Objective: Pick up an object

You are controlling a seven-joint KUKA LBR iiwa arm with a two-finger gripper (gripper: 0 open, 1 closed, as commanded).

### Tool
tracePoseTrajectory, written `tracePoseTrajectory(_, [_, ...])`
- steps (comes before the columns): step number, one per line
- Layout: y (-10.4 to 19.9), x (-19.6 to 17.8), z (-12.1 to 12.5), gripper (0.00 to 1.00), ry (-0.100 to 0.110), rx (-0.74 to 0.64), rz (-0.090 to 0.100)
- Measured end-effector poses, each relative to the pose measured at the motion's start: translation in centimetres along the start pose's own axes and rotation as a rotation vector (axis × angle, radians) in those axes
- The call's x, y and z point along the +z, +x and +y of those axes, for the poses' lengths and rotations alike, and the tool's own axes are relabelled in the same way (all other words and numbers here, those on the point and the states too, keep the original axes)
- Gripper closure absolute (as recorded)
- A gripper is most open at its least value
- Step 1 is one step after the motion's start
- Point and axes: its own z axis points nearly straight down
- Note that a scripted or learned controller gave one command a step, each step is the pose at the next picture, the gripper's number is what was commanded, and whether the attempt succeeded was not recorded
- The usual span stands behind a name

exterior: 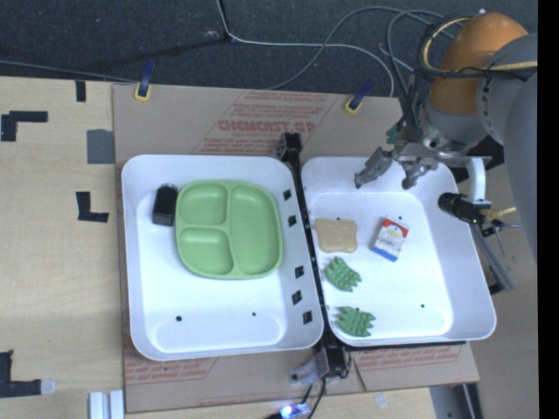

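Your gripper [386, 175] hangs over the right bin's [437, 308] far edge, fingers spread apart with nothing between them.

In that bin you have a tan toast slice [336, 235] near the left wall, a small red, white and blue carton [389, 238] just to its right, and two green leafy pieces [342, 275] [355, 320] nearer the front; all lie apart from the gripper. The left bin [148, 321] holds a green divided plate [229, 229] with a black block [164, 205] touching its left rim.
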Motion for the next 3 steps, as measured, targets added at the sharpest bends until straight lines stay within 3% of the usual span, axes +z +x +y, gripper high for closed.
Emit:
tracePoseTrajectory(1, [0.0, -1.0, 0.3, 0.0, -0.015, -0.003, -0.002])
tracePoseTrajectory(3, [0.3, 9.1, -0.4, 0.0, -0.01, -0.003, -0.003])
